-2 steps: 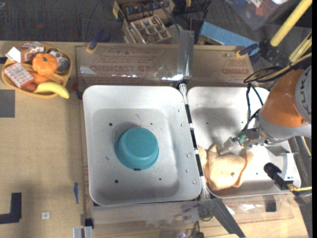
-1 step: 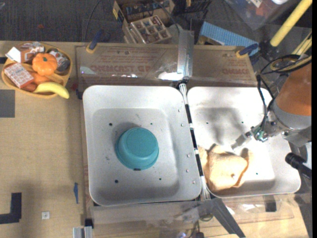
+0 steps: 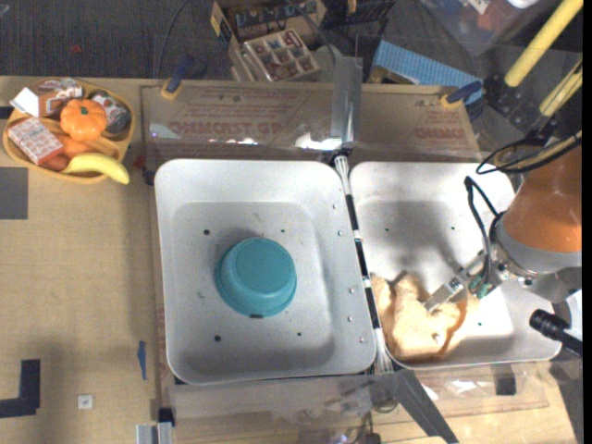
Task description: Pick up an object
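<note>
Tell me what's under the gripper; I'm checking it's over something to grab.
Under the gripper lies a tan, toast-like object in the right bin. The gripper's tip hides part of it, so contact can't be confirmed.

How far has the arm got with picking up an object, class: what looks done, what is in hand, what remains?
Done: the arm has reached into the right bin, and its gripper sits low over the toast-like piece at the bin's near side. In hand: closing on that piece; whether it is gripped cannot be told. Left: the lift, since the piece lies on the bin floor. The teal bowl sits in the left bin.
</note>
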Motion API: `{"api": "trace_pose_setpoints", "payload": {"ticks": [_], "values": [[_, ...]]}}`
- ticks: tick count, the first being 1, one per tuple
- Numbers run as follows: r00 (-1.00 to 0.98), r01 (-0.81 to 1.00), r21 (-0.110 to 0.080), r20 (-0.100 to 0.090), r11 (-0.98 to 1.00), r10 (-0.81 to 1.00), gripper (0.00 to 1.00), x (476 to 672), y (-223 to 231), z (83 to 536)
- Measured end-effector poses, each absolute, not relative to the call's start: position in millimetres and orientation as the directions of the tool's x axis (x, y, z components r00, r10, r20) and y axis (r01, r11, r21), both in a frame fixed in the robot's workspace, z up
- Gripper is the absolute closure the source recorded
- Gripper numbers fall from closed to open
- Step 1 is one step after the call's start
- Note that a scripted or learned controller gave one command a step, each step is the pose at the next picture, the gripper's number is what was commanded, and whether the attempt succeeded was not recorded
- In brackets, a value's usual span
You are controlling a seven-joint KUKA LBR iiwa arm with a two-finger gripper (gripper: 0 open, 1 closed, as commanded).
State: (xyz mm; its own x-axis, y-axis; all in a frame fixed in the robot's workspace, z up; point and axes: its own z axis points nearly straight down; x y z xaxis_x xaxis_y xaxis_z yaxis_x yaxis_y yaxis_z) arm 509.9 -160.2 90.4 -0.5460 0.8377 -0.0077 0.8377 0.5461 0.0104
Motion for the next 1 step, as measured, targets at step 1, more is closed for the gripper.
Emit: {"api": "trace_pose_setpoints", "payload": {"ticks": [1], "values": [[-0.544,0.839,0.013,-0.008,0.544,0.839,1.0,510.5,-160.8,101.1]]}}
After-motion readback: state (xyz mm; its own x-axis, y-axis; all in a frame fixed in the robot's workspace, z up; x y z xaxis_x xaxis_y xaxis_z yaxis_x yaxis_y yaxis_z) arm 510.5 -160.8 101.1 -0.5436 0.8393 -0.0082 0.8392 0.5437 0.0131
